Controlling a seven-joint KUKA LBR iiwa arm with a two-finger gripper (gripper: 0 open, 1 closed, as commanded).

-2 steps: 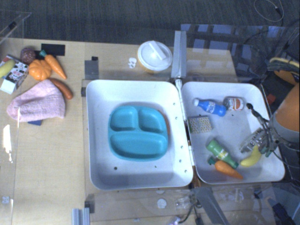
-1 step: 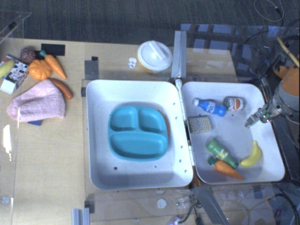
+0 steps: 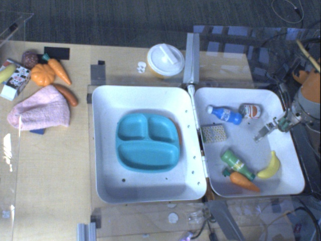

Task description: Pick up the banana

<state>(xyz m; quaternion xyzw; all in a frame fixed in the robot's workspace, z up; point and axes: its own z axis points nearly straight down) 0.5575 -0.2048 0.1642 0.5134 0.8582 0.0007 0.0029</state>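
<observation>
**Banana lies free in the right bin**

The banana [image 3: 270, 166] lies at the right bin's [image 3: 288, 187] five o'clock corner — a carrot [image 3: 244, 181] and green bottle [image 3: 234, 161] at its nine o'clock. The gripper [image 3: 266, 131] hovers at the banana's twelve o'clock, jaws apart — gripping nothing.

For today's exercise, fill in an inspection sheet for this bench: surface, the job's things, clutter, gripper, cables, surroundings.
Surface: wooden bench bearing two white bins side by side.
Job's things: banana lies in the right bin, near its right wall, untouched.
Clutter: right bin also holds a blue bottle, a can, a mesh pad, a green bottle and a carrot; left bin holds a blue divided plate.
Gripper: gripper over the right bin, above the banana, holding nothing.
Cables: loop of wire on the floor, top right.
Surroundings: pink cloth, toy vegetables and a lidded cup on the bench.
</observation>
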